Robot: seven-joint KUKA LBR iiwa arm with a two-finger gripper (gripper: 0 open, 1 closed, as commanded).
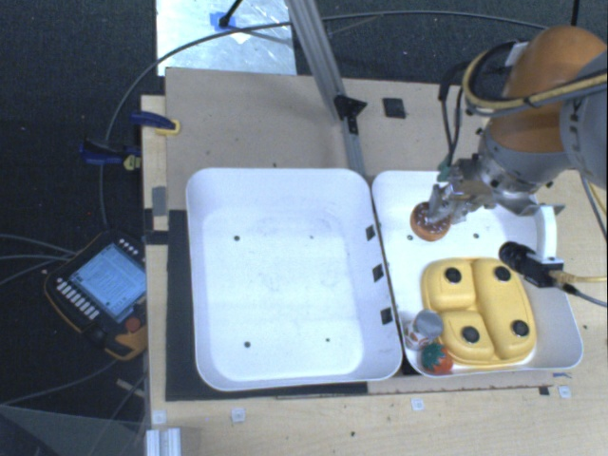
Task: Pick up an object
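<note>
Claw (439, 215) down over small brown round object (429, 224) at 10 o'clock in right bin (570, 350); finger state cannot be told. Lift not yet evident; grasp judged unconfirmed. Yellow four-lobed item (480, 310) at 5 o'clock. Left bin (204, 350) alongside on table (247, 112).

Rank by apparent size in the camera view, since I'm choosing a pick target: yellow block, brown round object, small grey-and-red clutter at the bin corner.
1. yellow block, largest by far
2-3. brown round object and corner clutter: look alike, unranked
</note>
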